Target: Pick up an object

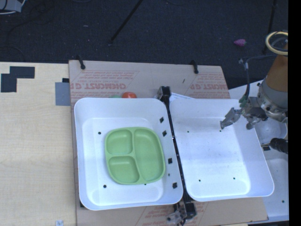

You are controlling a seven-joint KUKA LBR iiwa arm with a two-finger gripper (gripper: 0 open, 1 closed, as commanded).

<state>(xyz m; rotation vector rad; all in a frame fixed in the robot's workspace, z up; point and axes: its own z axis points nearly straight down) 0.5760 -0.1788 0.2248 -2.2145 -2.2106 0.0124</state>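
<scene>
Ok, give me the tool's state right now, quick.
Tool: over the right bin's far right edge; open or shut cannot be told.

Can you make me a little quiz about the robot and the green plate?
1. True or false: the green plate lies in the left bin.
2. How many sections does the plate have? A) two B) three C) five
3. Fill in: the gripper hovers over the ____ bin.

Key: 1 true; 2 B; 3 right.
</scene>
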